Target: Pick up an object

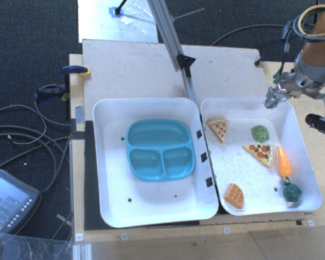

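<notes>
Parking my end effector (273, 98) over the right white plastic bin's (306, 161) far rim keeps the toy foods visible; can't tell its finger state, honestly.

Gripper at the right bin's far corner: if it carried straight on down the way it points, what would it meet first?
Probably bare floor of the right bin near its far rim. The gripper hangs above that corner; the green toy sits nearer the camera, seemingly off its line, though depth is uncertain.

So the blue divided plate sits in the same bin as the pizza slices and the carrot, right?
Not quite. The camera view shows the blue divided plate alone in the left bin, while the pizza slices and the carrot lie in the right bin.
</notes>
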Motion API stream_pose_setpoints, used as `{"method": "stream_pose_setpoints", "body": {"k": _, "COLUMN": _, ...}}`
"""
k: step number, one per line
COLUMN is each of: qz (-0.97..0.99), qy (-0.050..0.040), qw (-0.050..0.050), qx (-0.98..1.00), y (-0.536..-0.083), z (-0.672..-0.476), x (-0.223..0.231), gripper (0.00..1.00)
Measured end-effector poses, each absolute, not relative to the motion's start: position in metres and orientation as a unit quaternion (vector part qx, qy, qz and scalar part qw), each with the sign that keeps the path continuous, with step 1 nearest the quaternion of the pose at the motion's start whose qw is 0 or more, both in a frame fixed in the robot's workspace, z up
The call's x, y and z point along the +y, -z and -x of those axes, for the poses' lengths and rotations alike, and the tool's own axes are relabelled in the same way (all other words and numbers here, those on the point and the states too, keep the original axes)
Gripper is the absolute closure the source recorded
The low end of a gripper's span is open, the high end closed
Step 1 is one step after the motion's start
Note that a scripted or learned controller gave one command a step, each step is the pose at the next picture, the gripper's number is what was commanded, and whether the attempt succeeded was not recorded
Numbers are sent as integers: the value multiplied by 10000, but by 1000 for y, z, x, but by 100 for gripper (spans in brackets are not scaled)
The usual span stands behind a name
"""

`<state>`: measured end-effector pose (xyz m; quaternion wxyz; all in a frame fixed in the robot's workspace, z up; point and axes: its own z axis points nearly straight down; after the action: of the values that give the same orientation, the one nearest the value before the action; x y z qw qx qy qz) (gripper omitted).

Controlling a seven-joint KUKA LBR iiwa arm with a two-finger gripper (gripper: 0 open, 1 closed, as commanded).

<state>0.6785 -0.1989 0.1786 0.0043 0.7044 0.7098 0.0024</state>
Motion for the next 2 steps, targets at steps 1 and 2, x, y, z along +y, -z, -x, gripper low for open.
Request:
{"method": "stream_pose_setpoints", "body": {"k": 1, "qz": -7060, "qy": -20, "qw": 43, "qx": 7082, "y": -232, "z": -679, "x": -209, "gripper": 100}}
{"method": "stream_pose_setpoints", "body": {"k": 2, "qz": -7050, "qy": -15, "qw": 28, "qx": 7092, "y": -251, "z": -681, "x": -209, "gripper": 100}}
